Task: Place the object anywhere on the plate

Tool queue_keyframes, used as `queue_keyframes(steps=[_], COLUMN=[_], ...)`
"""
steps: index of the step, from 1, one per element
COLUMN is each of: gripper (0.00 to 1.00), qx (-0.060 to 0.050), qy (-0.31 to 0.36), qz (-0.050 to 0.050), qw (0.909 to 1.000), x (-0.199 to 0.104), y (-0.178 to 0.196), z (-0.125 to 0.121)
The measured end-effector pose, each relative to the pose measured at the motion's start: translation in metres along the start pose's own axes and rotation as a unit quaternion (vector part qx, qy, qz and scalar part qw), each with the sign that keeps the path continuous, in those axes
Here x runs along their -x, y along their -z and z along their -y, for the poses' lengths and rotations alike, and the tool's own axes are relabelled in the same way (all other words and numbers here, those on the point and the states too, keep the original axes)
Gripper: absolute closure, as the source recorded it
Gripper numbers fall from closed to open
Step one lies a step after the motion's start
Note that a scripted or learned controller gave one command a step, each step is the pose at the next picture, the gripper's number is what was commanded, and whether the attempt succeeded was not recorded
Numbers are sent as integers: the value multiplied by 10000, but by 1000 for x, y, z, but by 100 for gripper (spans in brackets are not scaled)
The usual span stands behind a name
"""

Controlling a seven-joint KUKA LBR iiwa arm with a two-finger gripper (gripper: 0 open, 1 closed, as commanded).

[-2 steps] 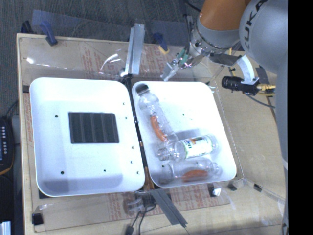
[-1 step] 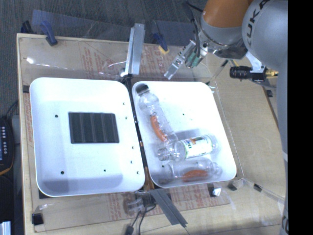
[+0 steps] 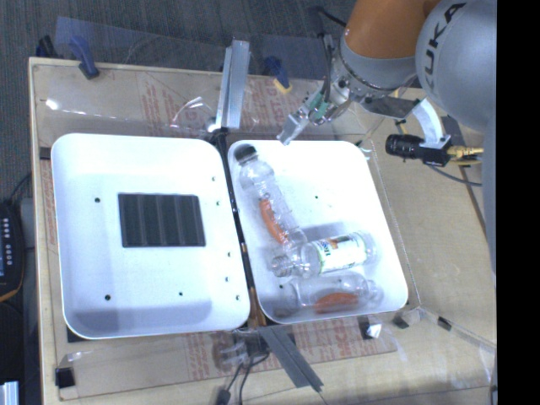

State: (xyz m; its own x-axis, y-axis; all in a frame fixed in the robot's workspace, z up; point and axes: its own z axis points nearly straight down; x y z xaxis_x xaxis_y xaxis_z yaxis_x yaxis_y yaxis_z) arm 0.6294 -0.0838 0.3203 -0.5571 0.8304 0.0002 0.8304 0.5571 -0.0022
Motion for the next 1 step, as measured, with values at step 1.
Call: queue_keyframes(steps=[1], gripper=[0], qx=[0], qy=[0], qz=[0], qw=[10000], x=[0], y=[0], z=[0])
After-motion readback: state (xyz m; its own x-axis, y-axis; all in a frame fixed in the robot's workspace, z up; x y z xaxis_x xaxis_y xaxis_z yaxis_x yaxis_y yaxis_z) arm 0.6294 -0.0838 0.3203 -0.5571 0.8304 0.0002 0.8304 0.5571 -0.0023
